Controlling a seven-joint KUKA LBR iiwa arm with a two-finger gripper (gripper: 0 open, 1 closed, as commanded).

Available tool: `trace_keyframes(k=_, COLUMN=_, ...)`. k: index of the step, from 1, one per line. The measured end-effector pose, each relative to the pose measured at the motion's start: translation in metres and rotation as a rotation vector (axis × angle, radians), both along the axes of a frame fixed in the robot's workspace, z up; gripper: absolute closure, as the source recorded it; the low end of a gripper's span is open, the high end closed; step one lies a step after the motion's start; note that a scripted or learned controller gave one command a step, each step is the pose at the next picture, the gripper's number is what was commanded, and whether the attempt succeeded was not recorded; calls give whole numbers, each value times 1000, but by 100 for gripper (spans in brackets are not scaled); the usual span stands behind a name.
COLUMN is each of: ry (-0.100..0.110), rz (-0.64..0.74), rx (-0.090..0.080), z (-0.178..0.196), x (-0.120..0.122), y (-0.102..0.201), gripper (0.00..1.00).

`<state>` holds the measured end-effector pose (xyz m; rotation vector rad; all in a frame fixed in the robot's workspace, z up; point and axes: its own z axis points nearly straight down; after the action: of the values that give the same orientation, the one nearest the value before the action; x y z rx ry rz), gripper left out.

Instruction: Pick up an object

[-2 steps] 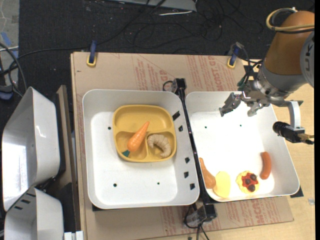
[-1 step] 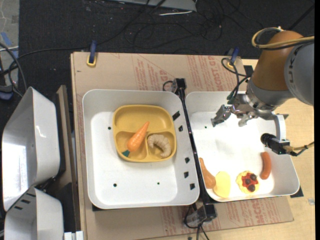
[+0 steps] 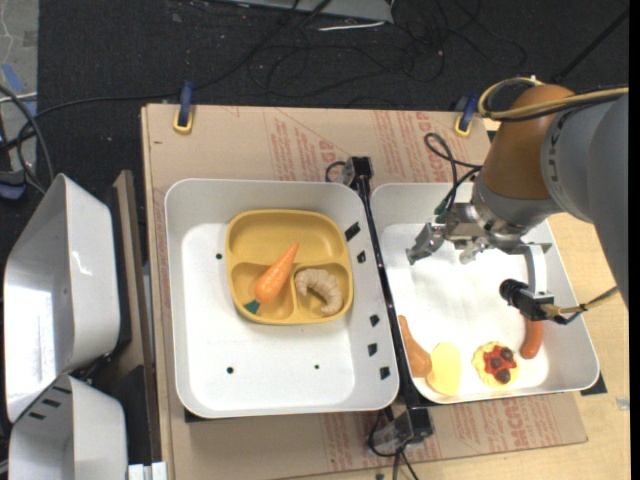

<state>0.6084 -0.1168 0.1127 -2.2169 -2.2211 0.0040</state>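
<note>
Hovering over the right bin, nothing picked yet

In the left bin (image 3: 200,368) a yellow divided plate (image 3: 290,230) holds a toy carrot (image 3: 275,274) and a pale shrimp (image 3: 322,288), well apart from my reach, so I'd leave them; in the right bin (image 3: 440,268) my candidates lie along the near edge: an orange piece (image 3: 413,345) against the left wall, a yellow piece (image 3: 446,366) just beside it, a small red-topped tart (image 3: 497,362), and a sausage (image 3: 532,338) to the right. My gripper (image 3: 446,239) hangs over the bin's bare far half, fingers spread and empty as far as I can judge from this slant. I'd take the tart or sausage, which seem to have free space around them, centre over it, descend straight, and close only once both fingers straddle it
</note>
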Motion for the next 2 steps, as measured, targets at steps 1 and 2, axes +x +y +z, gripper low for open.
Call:
trace_keyframes(k=1, ry=-6, rz=-2, rx=-1, z=14, x=1, y=-1, gripper=100)
trace_keyframes(k=2, ry=-11, rz=1, rx=-2, z=77, x=2, y=3, gripper=100)
